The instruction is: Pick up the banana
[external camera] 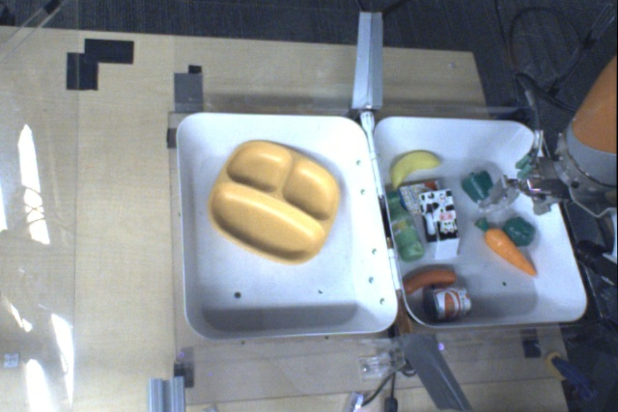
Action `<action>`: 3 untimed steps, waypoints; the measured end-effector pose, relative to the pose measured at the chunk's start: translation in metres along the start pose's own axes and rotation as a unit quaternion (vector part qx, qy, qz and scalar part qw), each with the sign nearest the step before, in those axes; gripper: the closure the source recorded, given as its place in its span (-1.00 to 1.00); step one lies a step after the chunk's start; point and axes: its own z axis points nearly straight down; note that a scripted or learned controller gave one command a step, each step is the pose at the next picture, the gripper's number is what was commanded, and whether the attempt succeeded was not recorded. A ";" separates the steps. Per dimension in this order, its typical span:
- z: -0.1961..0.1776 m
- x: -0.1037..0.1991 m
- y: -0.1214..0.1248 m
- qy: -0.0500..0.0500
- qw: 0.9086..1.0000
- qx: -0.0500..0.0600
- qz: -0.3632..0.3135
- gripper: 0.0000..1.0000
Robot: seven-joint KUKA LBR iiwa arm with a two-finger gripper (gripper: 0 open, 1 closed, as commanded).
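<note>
Since the gripper sits at the right side of the right bin, well apart from the banana, the main risk is a grab on the wrong item: green toys and a carrot lie just beside it. Fingers look spread w/ nothing between them, though the blur makes this approx. Banana lies at the bin's upper left, near the divider, touching a box below it. It's yellow, curved, partly shaded, so a side grip may slip.

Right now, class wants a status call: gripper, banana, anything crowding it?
Gripper over right bin, nothing seen held. Banana at bin's far left corner, untouched. White carton close beside it.
</note>
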 end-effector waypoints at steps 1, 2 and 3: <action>0.049 0.053 0.079 0.000 1.000 0.000 0.032 -1.00; -0.022 0.050 0.068 -0.001 1.000 -0.002 -0.028 -1.00; 0.082 0.074 0.119 -0.002 0.988 -0.008 -0.156 -1.00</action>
